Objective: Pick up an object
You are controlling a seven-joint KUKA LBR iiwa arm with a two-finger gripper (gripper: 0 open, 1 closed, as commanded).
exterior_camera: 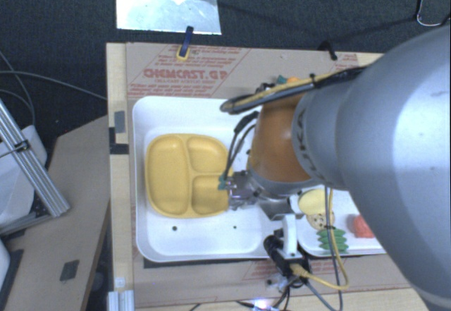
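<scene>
Grey arm overhangs both bins — gripper state unclear; left bin holds yellow tray.

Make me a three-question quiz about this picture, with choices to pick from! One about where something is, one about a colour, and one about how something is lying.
1. Where is the divided plastic tray?
A. in the left white bin
B. in the right white bin
C. on the dark floor

2. What colour is that tray?
A. blue
B. yellow
C. black

3. How does the tray lie?
A. standing on its edge
B. upside down
C. flat, compartments facing up

Answers:
1 A, white bin walls surround it on the left side.
2 B, it is plainly pale yellow.
3 C, its three hollows show from above.
</scene>
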